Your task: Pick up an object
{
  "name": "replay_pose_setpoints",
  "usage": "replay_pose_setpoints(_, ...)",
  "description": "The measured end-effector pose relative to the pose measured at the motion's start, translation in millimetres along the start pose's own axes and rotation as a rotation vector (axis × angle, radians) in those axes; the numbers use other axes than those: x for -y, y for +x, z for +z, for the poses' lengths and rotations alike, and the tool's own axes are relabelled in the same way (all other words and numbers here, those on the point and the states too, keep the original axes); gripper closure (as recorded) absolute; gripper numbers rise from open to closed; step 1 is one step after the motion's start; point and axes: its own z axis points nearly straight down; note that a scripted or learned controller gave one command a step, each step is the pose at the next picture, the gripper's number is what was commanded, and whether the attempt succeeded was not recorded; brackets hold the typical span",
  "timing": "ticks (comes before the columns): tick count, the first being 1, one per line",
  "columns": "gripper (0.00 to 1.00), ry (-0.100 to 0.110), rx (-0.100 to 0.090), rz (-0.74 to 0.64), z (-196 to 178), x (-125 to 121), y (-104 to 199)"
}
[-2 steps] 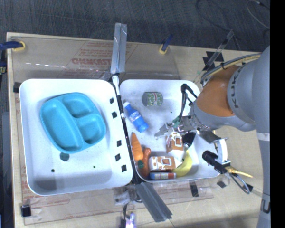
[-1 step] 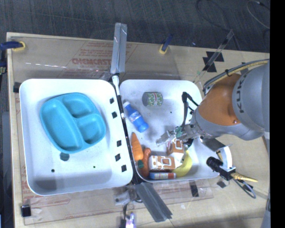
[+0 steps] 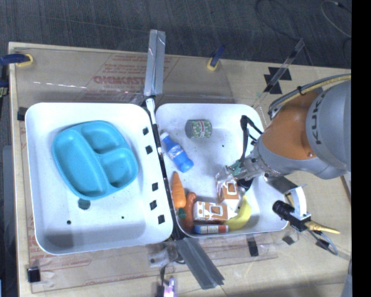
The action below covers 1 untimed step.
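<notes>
**Arm reaching into the crowded right bin**

The end effector (image 3: 230, 179) is hanging low over the right bin (image 3: 232, 111), right beside a clear crinkly packet (image 3: 227, 189); whether it is spread or pressed together cannot be told. A banana (image 3: 243, 214), an orange box (image 3: 210, 211), a marker (image 3: 210, 229) and a carrot (image 3: 179, 192) are crowding the near corner. A blue bottle (image 3: 176, 153) and a green can (image 3: 198, 129) are lying apart. A blue divided tray (image 3: 94, 158) is sitting in the left bin (image 3: 43, 228).
</notes>
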Motion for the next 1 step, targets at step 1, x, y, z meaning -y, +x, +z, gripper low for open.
replay_pose_setpoints(1, 1.0, 0.047, -0.031, 0.012, 6.5, -27.2, 47.7)
